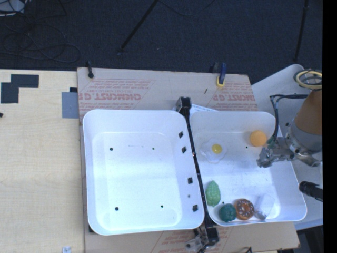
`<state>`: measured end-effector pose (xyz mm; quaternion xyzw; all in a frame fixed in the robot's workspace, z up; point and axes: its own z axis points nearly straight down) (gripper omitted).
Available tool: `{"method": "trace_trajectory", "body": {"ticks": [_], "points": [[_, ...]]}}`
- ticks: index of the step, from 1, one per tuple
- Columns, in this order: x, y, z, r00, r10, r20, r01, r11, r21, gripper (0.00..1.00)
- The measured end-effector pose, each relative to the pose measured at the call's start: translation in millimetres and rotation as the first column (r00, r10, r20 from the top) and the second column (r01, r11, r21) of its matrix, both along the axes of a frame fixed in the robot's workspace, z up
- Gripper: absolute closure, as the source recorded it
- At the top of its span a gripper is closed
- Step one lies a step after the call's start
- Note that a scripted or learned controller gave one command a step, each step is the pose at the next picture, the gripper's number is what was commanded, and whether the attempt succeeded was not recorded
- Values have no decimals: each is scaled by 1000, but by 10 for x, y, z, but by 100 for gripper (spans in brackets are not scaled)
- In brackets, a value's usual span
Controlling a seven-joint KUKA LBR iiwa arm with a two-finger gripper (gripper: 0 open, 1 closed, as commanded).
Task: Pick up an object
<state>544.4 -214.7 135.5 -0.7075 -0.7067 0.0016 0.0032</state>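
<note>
Nothing lifted yet; gripper [266, 158] low at right bin's [287, 207] three o'clock, opening impossible to tell; orange ball [258, 138] just beside at eleven o'clock.

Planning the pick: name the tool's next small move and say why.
Probably shift the tool a little up and left over the orange ball in the right bin, then lower. The ball is the nearest object, lying apart from the others, and nothing shows between the tool's tips.

Robotics lab: clamped cardboard [158, 91], tripod legs [139, 22].
</note>
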Motion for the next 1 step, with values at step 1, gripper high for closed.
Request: {"method": "trace_trajectory", "body": {"ticks": [1], "points": [[-2, 1, -5, 1000, 0, -1, 0, 1000, 0, 0]]}}
